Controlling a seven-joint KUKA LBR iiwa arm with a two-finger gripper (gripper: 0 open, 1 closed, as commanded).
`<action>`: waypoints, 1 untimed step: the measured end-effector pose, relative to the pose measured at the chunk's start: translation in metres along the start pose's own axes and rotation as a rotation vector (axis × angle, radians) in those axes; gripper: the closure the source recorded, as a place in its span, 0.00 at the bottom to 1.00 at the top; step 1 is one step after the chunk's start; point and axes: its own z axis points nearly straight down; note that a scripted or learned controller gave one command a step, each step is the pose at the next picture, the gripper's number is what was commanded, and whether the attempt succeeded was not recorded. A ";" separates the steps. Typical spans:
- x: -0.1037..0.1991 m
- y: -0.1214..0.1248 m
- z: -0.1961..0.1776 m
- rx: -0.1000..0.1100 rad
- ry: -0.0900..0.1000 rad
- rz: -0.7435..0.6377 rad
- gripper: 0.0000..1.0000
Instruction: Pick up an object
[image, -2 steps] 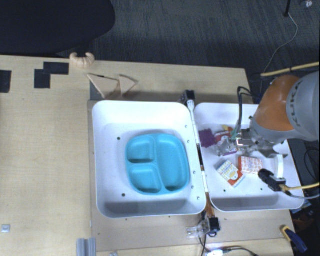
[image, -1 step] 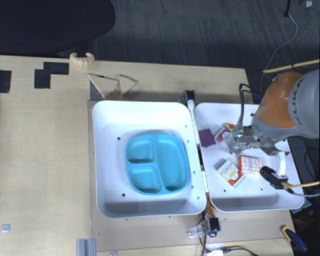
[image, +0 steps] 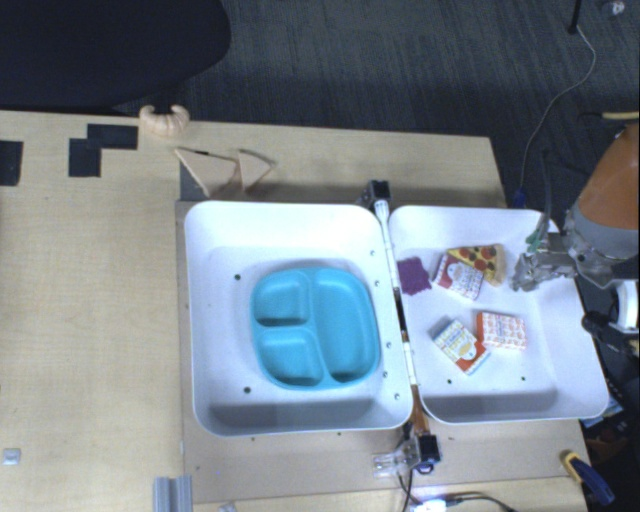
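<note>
The grey arm (image: 610, 215) is reaching in from the right edge of the frame, its orange band showing at upper right. The hand (image: 527, 272) is hanging at middle right, pointing leftward; its fingertips are too small to read.

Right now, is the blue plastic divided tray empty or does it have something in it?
Empty. The blue plastic divided tray shows bare blue compartments in the left white bin.

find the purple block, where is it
The purple block lies in the right bin, at its left wall beside the divider, just left of the pizza box.
</note>
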 end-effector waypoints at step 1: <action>0.001 0.000 0.000 0.001 0.002 -0.001 0.00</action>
